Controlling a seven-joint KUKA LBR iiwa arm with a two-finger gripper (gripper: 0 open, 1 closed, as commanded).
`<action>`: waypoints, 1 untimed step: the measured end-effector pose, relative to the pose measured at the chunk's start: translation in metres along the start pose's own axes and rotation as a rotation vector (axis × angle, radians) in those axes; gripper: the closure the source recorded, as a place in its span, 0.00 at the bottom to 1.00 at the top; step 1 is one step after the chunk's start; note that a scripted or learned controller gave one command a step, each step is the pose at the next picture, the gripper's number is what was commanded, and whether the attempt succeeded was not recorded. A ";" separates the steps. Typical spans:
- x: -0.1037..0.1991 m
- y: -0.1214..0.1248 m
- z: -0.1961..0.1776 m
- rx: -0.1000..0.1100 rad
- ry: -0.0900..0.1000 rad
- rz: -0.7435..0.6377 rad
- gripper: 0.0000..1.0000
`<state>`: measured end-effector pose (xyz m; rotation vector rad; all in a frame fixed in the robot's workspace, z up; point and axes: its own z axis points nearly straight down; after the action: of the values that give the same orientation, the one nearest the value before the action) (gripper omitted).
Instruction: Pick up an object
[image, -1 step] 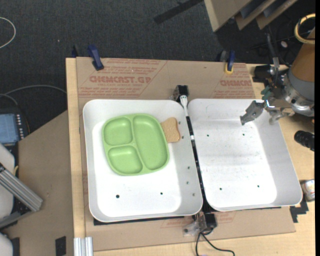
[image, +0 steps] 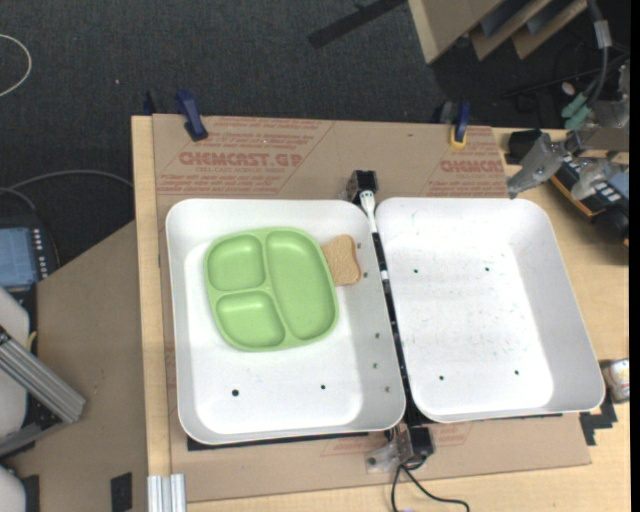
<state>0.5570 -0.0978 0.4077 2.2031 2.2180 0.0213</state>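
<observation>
We saw 2 white bins side by side across the middle of the frame, on a brown cardboard sheet (image: 250, 150) with red lettering.

In the left bin (image: 190, 330), a green plate (image: 270, 290) with 3 compartments lay flat in the upper half. A small tan slab (image: 343, 260) lay against the plate's upper right rim, close to the bin's right wall. It looked like a slice of bread or a sponge, but it was too small for us to say which. We also could not tell whether it rested on the plate's rim or only touched it.

The right bin (image: 560, 300) showed scattered dark specks on its floor. Its lower right corner reached close to the edge of the frame.

At the upper right of the frame, beyond the right bin's far corner, a grey metal piece that we took for the gripper (image: 530, 172) pointed down and to the left. It was well apart from the plate and the slab. The parts behind it were cluttered and cut off by the frame edge, so we could not tell whether the pincer was released or clenched. Nothing was visibly held in it.

A blue clamp (image: 190, 115) and a yellow clamp (image: 460, 125) gripped the sheet's top edge.
</observation>
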 end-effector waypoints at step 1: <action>-0.009 -0.042 -0.139 -0.001 -0.003 0.007 0.00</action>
<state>0.5125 -0.1067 0.5458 2.2091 2.2088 0.0194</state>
